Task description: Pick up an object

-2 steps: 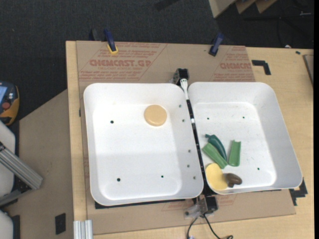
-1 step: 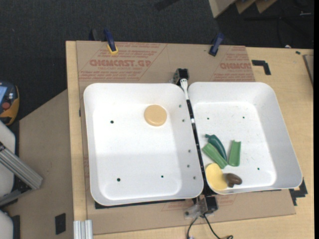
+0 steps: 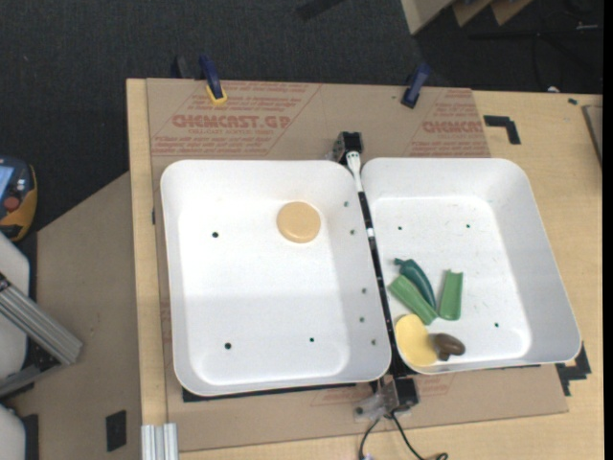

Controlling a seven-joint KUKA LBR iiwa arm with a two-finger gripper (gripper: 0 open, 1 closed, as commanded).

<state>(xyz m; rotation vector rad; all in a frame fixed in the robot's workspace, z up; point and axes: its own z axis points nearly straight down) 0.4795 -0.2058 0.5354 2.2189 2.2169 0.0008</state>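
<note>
Tan and round, a disc lies alone in the upper middle of the left bin, well apart from every wall. We judge it the easiest thing to pick: it looks light, stiff and smooth, perhaps wood or plastic, and low enough that the jaws would have to straddle its rim from above and close across its width. Its flat top could slip if pinched only shallowly.

Lower left in the right bin, near the divider between the bins, sits a crowded group. Two dark green pieces lie touching each other at a slant, a lighter green block stands just beside them, and below them a yellow disc rests against the bin's front wall with a small brown lump touching its right edge. These look light too, but we think their closeness makes a clean hold harder.

We cannot tell how the jaws stand. Both bins rest on a cardboard-covered worktop.
</note>
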